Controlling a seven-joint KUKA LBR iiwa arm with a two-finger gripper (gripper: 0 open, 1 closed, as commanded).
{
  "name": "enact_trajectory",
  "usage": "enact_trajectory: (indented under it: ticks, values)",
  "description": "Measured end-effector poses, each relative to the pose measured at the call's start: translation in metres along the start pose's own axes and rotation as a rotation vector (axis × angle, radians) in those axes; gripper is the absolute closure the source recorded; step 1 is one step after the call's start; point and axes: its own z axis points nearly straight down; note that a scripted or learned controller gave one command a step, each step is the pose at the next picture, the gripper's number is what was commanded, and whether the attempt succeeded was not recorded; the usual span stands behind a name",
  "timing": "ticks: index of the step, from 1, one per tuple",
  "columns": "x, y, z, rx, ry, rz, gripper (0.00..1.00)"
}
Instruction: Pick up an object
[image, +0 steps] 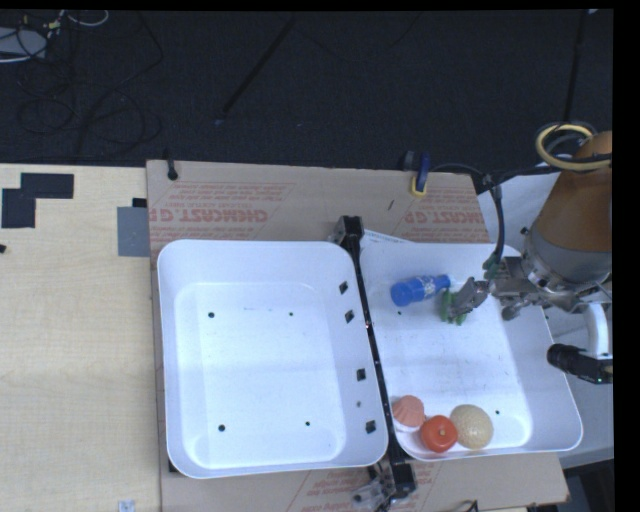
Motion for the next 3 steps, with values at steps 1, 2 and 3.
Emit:
enact_trajectory:
  ticks: [1,2,3]
  values:
    - [-0.064,-0.003,-0.161,-0.017,-0.010,0.004,0.00]
    - [-0.061,-0.028,-0.295,-0.016,-0.006,-0.001,0.00]
    - [-0.061,-0.093,-0.347,-0.006,-0.002,0.004,0.00]
